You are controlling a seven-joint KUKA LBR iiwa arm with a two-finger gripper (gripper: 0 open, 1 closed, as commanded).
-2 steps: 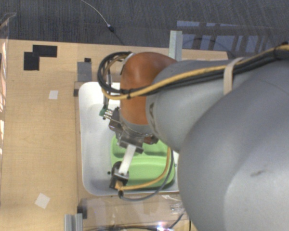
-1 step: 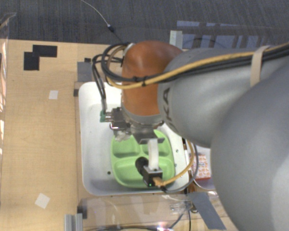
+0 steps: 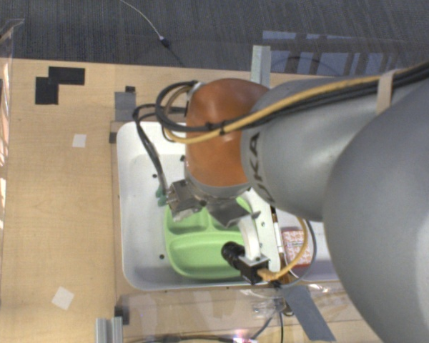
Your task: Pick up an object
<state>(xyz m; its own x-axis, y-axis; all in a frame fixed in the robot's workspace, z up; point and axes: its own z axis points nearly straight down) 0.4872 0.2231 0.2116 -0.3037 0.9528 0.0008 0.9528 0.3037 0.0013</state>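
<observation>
A light green plastic object point(image 3: 194, 252) with a rounded body lies in the near part of the left white bin point(image 3: 137, 213). The arm's orange band point(image 3: 216, 138) and wrist hang directly over it. My gripper point(image 3: 200, 209) is down at the green object's upper edge, with its fingers hidden under the wrist. A small dark green piece point(image 3: 159, 191) shows just left of the wrist.
The grey arm covers the right bin and most of the right half of the view. A pink and white printed packet point(image 3: 293, 245) peeks out by the bins' divider. Black cables loop off the wrist at the upper left. Bare wooden bench lies to the left.
</observation>
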